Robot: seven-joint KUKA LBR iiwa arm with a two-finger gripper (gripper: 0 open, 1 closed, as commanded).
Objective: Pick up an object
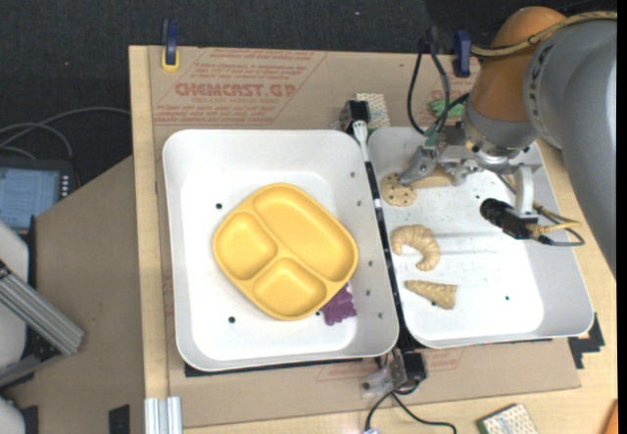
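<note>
Gripper (419, 166) is seen low over right bin's (558, 310) top-left corner, just beside the cookie (396, 193); grip state can't be told, nothing seen held. Risk: cookie lies flat by bin wall, so it could be pushed aside w/o being grasped. Croissant (416, 242) sits nearby.

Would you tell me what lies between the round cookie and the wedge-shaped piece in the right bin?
In the camera view, the croissant lies between the round cookie and the wedge-shaped piece, apart from both.
</note>
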